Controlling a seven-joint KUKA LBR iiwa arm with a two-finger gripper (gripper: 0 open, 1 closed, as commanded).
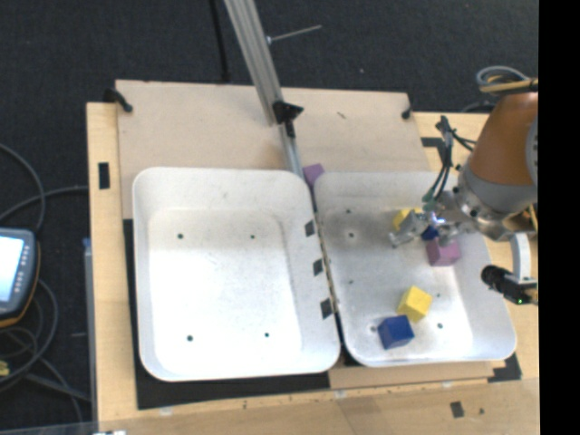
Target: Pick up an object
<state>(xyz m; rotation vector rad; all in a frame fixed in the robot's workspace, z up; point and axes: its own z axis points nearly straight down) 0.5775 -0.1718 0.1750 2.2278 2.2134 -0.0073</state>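
Observation:
My gripper (419, 228) hangs low over the right bin (362, 270), near its upper right part, with the orange-banded wrist behind it at the frame's right. A small yellow block (402, 217) lies just left of the gripper, touching or nearly touching it. A purple block (443, 252) sits just below and right of the gripper. A larger yellow block (416, 302) and a blue block (395, 331) lie lower in the same bin. Nothing can be made out between the gripper's tips.
The left bin (227, 275) stands beside the right one. A slanted metal rail (258, 57) runs down to the bins' shared top edge, where a small purple piece (314, 173) sits. Cables and a handheld screen (16, 270) lie off the bench at left.

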